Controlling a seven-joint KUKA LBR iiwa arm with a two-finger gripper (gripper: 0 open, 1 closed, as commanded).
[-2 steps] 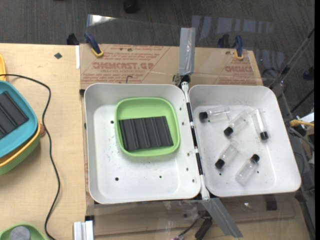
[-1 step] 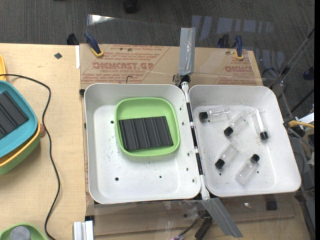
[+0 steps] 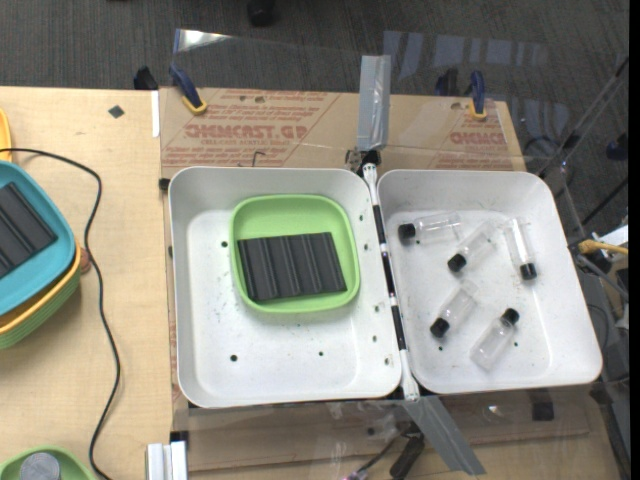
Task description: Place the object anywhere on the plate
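jaws: state could not be told | 5 vials (image 3: pixel 468 251) lay in right bin (image 3: pixel 570 298); plate (image 3: pixel 293 218) in left bin | vials judged light, slick, rollable; grip mid-body

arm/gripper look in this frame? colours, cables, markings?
Can't tell from this frame. What it gives: the left bin with a green plate bearing a dark ribbed slab, and the right bin with five clear, black-capped vials.
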